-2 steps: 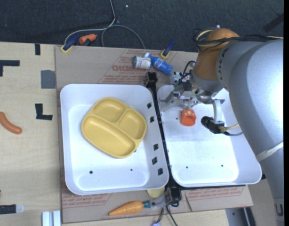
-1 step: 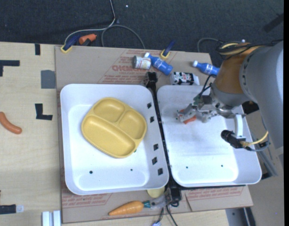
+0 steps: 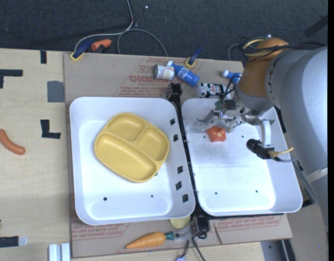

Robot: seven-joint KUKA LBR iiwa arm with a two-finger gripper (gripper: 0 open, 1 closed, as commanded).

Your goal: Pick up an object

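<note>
Red and small, your blocky object (image 3: pixel 216 134) lies in the upper part of the right white bin (image 3: pixel 237 194), just under the two-finger gripper (image 3: pixel 218 118). You cannot tell how its fingers stand; it seems to touch the object. Your yellow three-compartment plate (image 3: pixel 132 145) sits in the left white bin (image 3: pixel 85 189).

Yellow divided plate (image 3: pixel 132 145) in left bin (image 3: pixel 82 200) — carrot (image 3: pixel 145 241) below bins — sausage (image 3: pixel 11 142) far left on bench.

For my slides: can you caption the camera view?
Arm's gripper over a red object in the right bin; yellow tray in the left bin.
</note>
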